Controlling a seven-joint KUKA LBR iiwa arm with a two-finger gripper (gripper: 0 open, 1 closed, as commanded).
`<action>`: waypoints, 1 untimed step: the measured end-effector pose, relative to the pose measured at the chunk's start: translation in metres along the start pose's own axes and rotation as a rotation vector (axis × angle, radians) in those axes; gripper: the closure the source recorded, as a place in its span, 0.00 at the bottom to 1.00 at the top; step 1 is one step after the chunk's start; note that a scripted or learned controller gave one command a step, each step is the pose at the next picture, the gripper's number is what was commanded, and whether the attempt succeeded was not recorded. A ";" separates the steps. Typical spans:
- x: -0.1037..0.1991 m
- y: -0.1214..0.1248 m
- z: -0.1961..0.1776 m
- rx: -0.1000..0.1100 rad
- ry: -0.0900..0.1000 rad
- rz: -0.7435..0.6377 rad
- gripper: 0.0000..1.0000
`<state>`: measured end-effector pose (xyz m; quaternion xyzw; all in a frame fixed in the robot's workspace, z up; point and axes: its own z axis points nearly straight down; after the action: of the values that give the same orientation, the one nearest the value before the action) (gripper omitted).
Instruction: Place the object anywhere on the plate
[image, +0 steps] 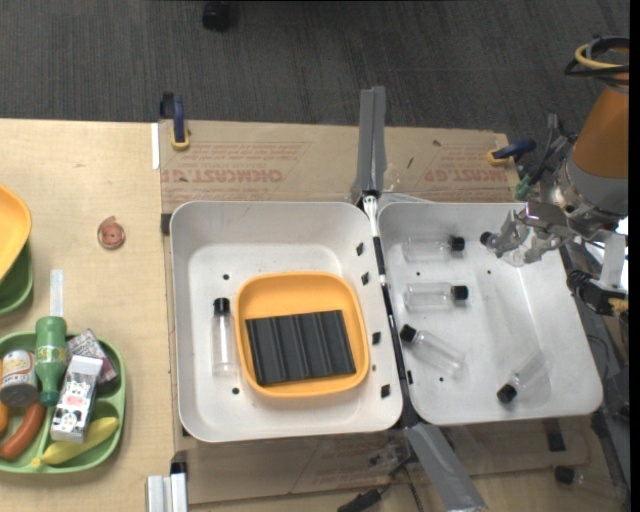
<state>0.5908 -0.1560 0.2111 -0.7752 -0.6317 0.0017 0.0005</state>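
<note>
Nearest the camera, at the lower left of the bench, sits a green plastic plate (108, 440) loaded with toy food, including a green bottle (49, 358), a small white carton (73, 402) and a yellow banana (75, 443). Above it, a yellow bowl nested in a green bowl (10, 250) lies at the left edge, and a small pink round item (111, 234) rests on the wooden bench surface (80, 170).

Left white bin (200, 400): contains an orange square plate (300, 290) with a dark grey ribbed insert (300, 347) lying flat on it. One clear plastic vial with a black cap (221, 335) lies upright in the view just beside the plate's left edge, apart from the plate surface.

Right white bin (560, 390): contains four further clear black-capped vials, well apart from each other. One (437, 244) lies near the top, one (436, 294) below it, one (430, 346) tilted near the left wall, and one (522, 381) tilted near the lower right.

Grey arm with orange band (605, 140): enters from the right. The two-finger gripper (518, 238) hovers over the upper right part of the right bin, near the top vial but not touching it. Whether the gripper is spread or closed cannot be told at this resolution. No vial is seen between its tips
</note>
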 end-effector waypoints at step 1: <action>-0.010 -0.094 0.094 0.002 0.002 -0.102 1.00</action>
<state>0.4969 -0.1473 0.1178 -0.7421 -0.6702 0.0013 0.0020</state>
